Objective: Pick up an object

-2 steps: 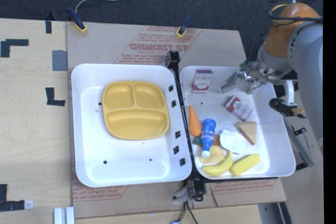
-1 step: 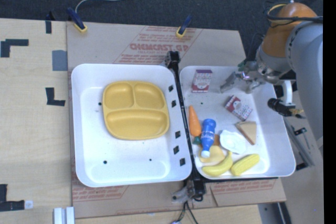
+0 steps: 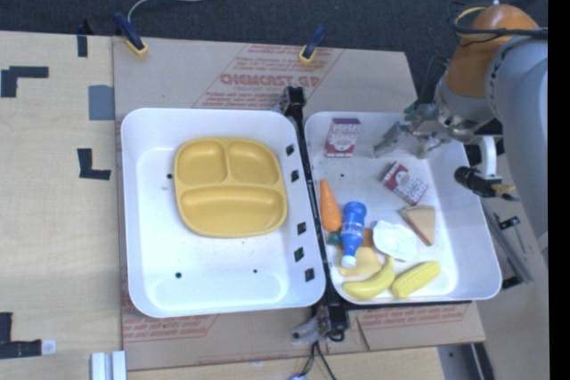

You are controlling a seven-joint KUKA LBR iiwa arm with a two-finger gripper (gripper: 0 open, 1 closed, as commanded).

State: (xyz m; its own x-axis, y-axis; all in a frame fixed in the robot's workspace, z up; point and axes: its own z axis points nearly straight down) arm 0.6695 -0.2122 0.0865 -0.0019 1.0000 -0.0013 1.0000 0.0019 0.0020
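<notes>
The task is judged to be at an early stage: nothing is seen between the fingers of the hand [image 3: 398,138], so no object has been lifted yet, and the whole grasp and lift are left to be done. The hand is seen spread open, its two grey fingers splayed apart over the back part of the right bin [image 3: 463,231], just behind the red-and-white packet [image 3: 406,182].

That packet is taken as the likeliest target, being the thing nearest the hand. It is a small, flat pouch lying tilted on the bin floor, well clear of the walls. A second red-and-white packet [image 3: 343,137] is found to the left of the hand, near the bin's back wall. In front of the first packet a wedge of bread [image 3: 420,222], a white lump [image 3: 393,240], a blue bottle [image 3: 353,231], a carrot [image 3: 329,206], a banana [image 3: 370,273] and a corn cob [image 3: 415,278] are crowded together, several touching.
</notes>
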